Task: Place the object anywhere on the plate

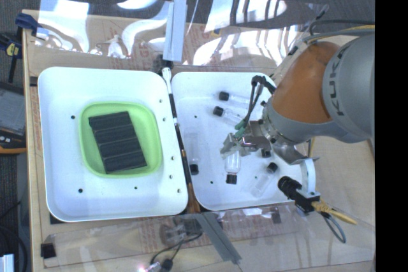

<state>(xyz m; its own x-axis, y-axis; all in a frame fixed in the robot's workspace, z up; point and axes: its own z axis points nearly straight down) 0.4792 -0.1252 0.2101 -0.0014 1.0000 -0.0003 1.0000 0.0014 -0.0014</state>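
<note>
On plate (118, 138): black block (116, 141), long axis up-down.

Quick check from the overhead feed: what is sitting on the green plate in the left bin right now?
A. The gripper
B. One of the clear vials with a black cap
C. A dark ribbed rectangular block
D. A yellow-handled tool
C: the dark ribbed block lies on the green plate in the left bin, while the clear black-capped vials lie in the right bin, where the gripper is.
</note>
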